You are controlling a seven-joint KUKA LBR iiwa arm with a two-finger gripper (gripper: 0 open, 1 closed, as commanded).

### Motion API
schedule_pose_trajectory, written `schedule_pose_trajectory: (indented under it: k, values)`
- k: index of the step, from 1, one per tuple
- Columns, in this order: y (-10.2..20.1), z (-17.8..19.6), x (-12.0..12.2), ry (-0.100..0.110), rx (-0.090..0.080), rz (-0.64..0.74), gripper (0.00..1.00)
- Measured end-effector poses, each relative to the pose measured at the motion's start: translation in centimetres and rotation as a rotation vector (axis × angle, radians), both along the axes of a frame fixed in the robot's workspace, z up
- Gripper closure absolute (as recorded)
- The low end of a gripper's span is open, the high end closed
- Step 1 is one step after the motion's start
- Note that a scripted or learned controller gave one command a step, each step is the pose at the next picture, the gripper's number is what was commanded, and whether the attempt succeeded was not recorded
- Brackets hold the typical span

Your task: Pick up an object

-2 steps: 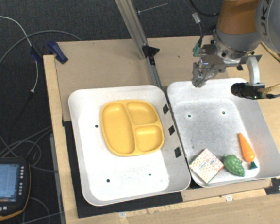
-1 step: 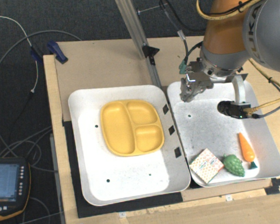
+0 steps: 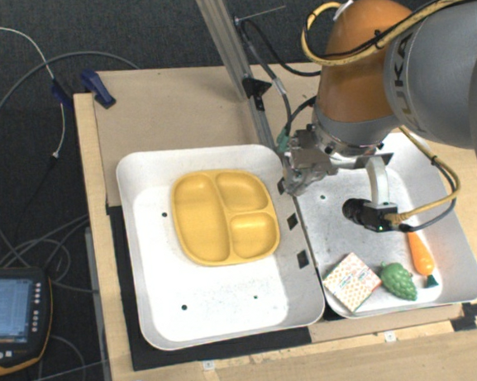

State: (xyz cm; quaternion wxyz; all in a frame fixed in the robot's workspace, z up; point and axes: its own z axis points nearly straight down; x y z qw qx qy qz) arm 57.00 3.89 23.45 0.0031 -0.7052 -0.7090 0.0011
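Observation:
The right bin (image 3: 439, 209) holds three loose things near its front edge: a small patterned box (image 3: 351, 281), a knobbly green toy (image 3: 398, 281) and an orange carrot (image 3: 422, 253). A yellow divided plate (image 3: 224, 215) lies in the left bin (image 3: 149, 260). My gripper (image 3: 302, 172) hangs under the orange wrist band (image 3: 358, 42), over the back left part of the right bin. It sits just beside the ridge between the two bins and next to the plate's far right corner. It is well apart from the three things at the front. I see nothing held in it.
A black connector (image 3: 367, 213) with a yellow cable hangs from the arm over the middle of the right bin. A metal post (image 3: 230, 45) rises behind the bins. A handheld pendant (image 3: 13, 317) and loose cables lie on the floor at left.

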Motion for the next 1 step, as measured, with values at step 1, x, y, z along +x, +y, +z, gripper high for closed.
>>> schedule_pose_trajectory:
  k: [1]
  values:
    - [4.27, -1.13, -3.24, 0.0, 0.0, 0.0, 1.0]
